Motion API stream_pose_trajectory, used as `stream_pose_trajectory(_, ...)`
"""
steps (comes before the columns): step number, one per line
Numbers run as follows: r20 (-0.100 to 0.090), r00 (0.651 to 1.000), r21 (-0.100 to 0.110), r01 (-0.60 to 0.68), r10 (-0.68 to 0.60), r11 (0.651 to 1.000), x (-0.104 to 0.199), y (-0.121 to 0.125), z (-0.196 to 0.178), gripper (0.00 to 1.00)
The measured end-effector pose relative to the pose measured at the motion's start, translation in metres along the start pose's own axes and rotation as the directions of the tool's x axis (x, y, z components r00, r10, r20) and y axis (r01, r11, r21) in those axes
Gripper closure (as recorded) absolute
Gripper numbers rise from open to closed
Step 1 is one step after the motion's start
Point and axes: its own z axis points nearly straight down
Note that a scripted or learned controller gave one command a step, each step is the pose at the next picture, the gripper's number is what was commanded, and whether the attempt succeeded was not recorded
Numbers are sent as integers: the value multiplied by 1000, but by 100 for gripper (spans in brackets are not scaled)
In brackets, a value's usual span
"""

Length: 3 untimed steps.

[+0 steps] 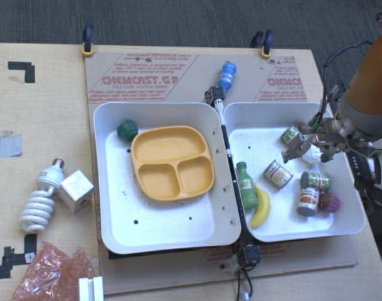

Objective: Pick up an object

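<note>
The right bin holds a green bottle, a yellow banana, several small cans and a purple fruit-like item. One can lies near the bin's upper right. My gripper hovers over the upper right part of this bin, beside that can, with a white object under it. I cannot make out how its fingers stand. In the left bin lies a yellow divided plate and a green ball.
A blue clamp-like tool lies on the cardboard between the bins' far ends. Left of the bins sit a spiral light bulb, a white cube and a reddish crinkled bag. Cables hang at the right edge.
</note>
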Motion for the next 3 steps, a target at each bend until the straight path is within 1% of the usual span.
stream_pose_trajectory(1, -1, 1000, 0, -2, 2, 1000, -2, -37, 121, 0)
stream_pose_trajectory(2, 0, 1000, -1, -2, 2, 1000, -20, 45, 144, 0)
stream_pose_trajectory(3, 1, 1000, -4, -2, 2, 1000, -21, 46, 134, 100)
